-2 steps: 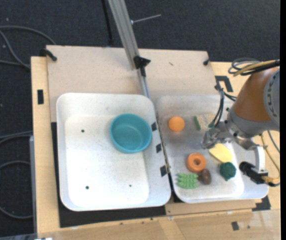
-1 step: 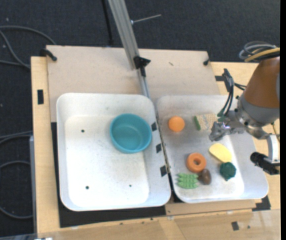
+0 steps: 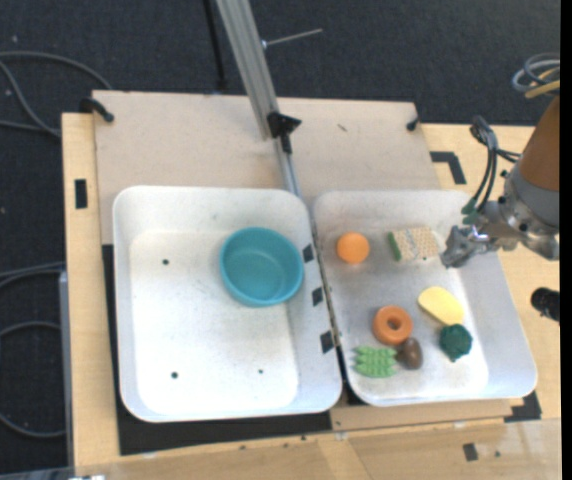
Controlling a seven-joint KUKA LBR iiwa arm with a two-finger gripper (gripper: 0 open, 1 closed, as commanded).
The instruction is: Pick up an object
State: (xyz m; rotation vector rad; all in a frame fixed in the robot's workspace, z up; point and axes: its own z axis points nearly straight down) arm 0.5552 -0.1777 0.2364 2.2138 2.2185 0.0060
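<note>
Right now arm (image 3: 538,173) is reaching in from the right, jaws (image 3: 459,248) hovering over right bin (image 3: 511,343), upper right part.
Jaws are sitting just right of a beige sponge w/ green edge (image 3: 413,244); can't tell how far open they are, and nothing is showing between them. Right bin is holding the pickable stuff: orange ball (image 3: 353,248) left of sponge, yellow lemon-like piece (image 3: 441,304) below jaws, orange ring (image 3: 393,324) near bin's middle, dark green lump (image 3: 456,342) under the yellow piece, brown lump (image 3: 409,353) touching ring's lower edge, light green ridged piece (image 3: 374,361) just beside the brown one at bin's lower left. Left bin (image 3: 146,298) is carrying a teal bowl (image 3: 261,266), upright, toward its upper right. Both bins are lying side by side on desk (image 3: 366,138), w/ a metal rail (image 3: 249,53) slanting down to the gap between them.
</note>
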